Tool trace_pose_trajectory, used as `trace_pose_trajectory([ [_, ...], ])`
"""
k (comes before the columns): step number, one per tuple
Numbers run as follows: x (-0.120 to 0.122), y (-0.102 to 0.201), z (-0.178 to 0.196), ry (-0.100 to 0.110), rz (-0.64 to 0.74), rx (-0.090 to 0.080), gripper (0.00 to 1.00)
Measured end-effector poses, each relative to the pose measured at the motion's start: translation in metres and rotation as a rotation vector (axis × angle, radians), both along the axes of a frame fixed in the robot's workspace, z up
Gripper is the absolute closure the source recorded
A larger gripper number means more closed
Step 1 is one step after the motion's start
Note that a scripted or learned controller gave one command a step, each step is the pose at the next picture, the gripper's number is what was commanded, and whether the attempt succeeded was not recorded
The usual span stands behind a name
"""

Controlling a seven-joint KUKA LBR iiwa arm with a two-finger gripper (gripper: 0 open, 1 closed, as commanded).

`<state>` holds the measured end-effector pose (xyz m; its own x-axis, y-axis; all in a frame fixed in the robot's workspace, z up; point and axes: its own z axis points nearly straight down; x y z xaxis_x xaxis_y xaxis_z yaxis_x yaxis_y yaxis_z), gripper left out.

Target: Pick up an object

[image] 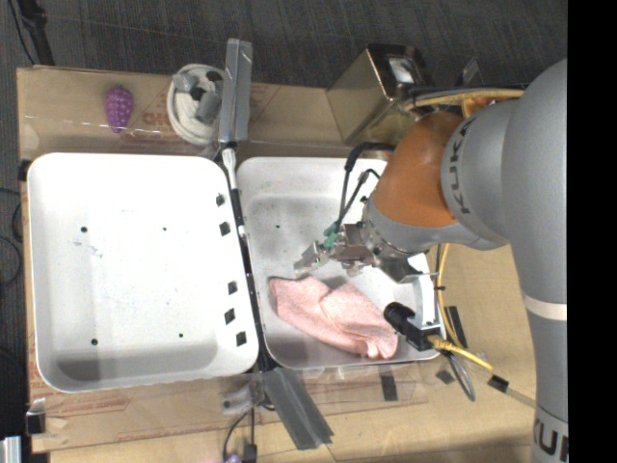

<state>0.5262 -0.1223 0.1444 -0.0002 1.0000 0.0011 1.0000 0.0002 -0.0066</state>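
One pink cloth (335, 318) | right bin (289, 186) | just below claw (323, 252)

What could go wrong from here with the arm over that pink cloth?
The hand sits over the right bin, just above the near edge of the pink cloth. It may close beside the cloth and miss. If it catches just a fold, the limp cloth could slip out on lifting.
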Motion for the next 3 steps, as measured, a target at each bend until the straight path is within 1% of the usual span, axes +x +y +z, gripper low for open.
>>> trace_pose_trajectory([
  [1,-0.015,0.024,-0.053,-0.005,0.104,0.0,0.0],
  [2,-0.015,0.024,-0.043,-0.004,0.109,-0.001,1.0],
  [3,0.031,0.046,0.047,-0.003,-0.079,-0.001,1.0],
])
